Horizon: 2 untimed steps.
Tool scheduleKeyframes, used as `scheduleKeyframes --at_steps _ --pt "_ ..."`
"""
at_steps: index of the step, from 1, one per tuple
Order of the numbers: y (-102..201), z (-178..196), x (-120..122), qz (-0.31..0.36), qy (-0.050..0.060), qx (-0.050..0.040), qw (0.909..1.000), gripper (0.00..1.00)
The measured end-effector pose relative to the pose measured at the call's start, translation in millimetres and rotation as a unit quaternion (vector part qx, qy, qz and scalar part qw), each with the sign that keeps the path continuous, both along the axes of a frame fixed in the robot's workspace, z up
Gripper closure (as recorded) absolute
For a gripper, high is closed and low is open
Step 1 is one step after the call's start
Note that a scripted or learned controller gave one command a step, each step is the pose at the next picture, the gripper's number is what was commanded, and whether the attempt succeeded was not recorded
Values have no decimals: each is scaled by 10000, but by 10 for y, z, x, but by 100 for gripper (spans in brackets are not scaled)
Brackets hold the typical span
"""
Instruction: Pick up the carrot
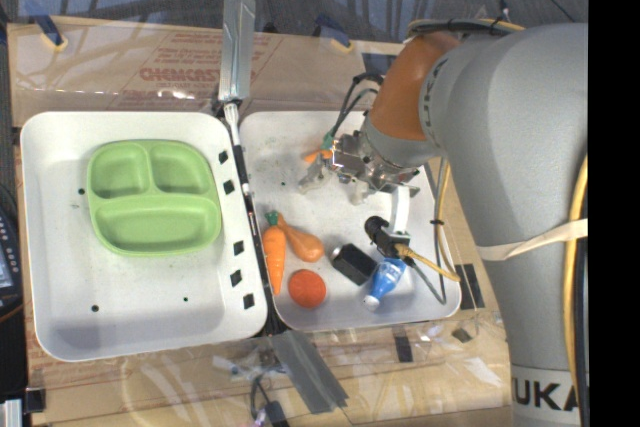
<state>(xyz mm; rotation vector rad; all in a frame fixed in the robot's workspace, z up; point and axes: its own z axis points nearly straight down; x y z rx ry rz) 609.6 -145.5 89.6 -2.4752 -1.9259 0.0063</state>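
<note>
We read the carrot [274, 258] as a toy: small, orange w/ a green top, lying lengthwise along the left wall of the right bin [292, 140], near that bin's front-left corner, green end pointing to the back. Prob. light, stiff plastic, smooth and a bit slippery; tapered, so we'd take it across the thick middle rather than the thin tip, fingers closing across its width. Tricky bit: it sits just beside the bin wall on one side and an orange pear-shaped toy [303, 242] touches or nearly touches it on the other, w/ an orange ball [308, 288] just beside its lower end, so little room for fingers either side. The hand [345, 162] hovers over the back-middle of the right bin, well apart from the carrot; whether it's apart or together we can't tell, the wrist hides it. Also in that bin: a black block [352, 263] and a blue-and-white bottle [385, 281] toward the front-right. Bin floor is flat, white, scuffed, prob. slick. Left bin [50, 245] carries a green divided plate [153, 196]. Both bins rest on a tabletop [120, 65] covered w/ cardboard and clear film.
</note>
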Motion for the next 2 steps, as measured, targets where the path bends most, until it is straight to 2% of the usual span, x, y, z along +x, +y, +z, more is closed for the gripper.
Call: scheduleKeyframes --at_steps 1,2 --pt "-74 795 483 824 -29 -7 9966 0" --pt "-473 10 476 209 -15 -4 9998 0"
